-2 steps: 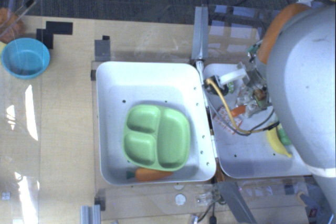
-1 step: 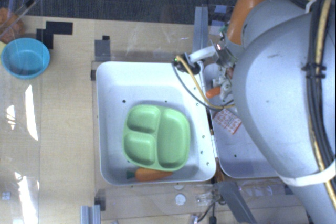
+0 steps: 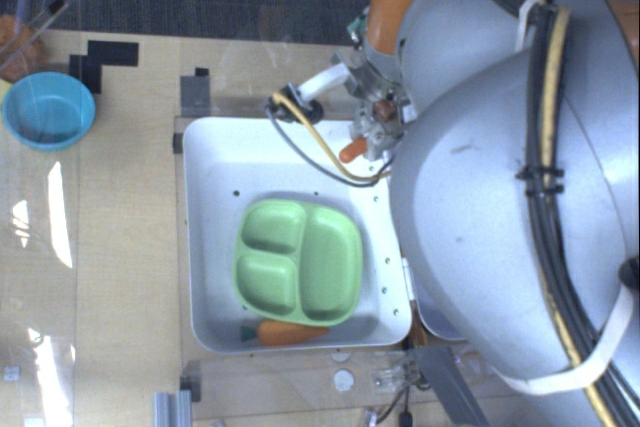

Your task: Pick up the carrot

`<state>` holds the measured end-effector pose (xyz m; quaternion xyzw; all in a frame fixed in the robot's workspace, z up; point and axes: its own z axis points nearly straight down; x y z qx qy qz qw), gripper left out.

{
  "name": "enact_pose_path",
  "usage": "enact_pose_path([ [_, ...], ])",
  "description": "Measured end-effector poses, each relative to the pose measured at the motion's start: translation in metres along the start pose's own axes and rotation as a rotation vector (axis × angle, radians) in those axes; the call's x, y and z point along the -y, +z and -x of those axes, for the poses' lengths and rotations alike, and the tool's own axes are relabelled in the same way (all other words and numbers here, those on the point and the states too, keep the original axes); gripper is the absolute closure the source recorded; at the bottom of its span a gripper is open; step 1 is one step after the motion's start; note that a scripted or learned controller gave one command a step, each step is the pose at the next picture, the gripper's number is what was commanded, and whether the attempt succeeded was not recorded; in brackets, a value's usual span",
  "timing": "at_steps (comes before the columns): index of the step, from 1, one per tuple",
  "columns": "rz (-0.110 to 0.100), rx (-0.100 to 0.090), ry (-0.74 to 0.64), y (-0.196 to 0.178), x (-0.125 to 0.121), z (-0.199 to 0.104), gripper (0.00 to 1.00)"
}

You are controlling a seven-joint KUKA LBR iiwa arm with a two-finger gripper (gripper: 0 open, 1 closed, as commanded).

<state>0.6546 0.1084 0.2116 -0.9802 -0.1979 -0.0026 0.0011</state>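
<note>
The carrot (image 3: 285, 333) lies along the lower wall of the white bin (image 3: 212, 215), at lower centre of the frame. It is tucked against, and partly under, the lower edge of the green divided plate (image 3: 300, 260).

The chief risk is this crowding. A descent there would probably strike the plate's rim or the bin wall first. It could push the plate along, or close on the plate's edge and leave the carrot lying. The carrot is round and could also roll further under the plate when touched.

A looping yellow cable (image 3: 310, 143) hangs beside the gripper (image 3: 375, 137) and might drag across the bin.

The gripper sits at the bin's upper right corner, well apart from the carrot. Whether it stands wide or narrow cannot be told. A small orange piece (image 3: 351, 152) shows right at its tip, and what that piece is cannot be told either.

The arm's grey bulk fills the right of the frame, wrist pointing left and down toward the bin.
</note>
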Motion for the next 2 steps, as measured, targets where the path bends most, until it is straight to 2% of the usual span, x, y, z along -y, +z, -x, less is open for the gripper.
enact_pose_path([
  [1,0.001,0.005,-0.05,0.027,-0.102,0.054,1.0],
  [2,0.001,0.003,-0.369,-0.026,-0.028,0.051,1.0],
])
